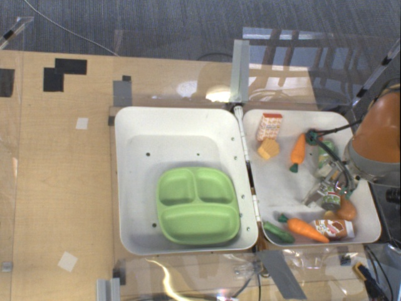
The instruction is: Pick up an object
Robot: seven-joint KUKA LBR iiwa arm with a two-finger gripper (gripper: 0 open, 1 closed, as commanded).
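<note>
My gripper (321,193) hangs low over the right side of the right bin (279,184), on the grey arm with its orange band (378,137). Close to it lie a small colourful item (331,200) and a brownish-orange piece (347,209); whether it touches either is unclear. To its left, an orange carrot (297,150) lies free. Along the front wall are a second carrot (306,229), a green pickle (278,231) and a red-and-white bottle (336,229). A red-and-white carton (269,126) and a yellow cheese block (268,148) sit at the back left.
The left bin (135,168) holds a green divided plate (197,204) at its front. A ridge (246,168) separates the two bins. Green cabling (319,140) trails by the arm's wrist. Bare bin floor lies around the middle (279,184) of the right bin.
</note>
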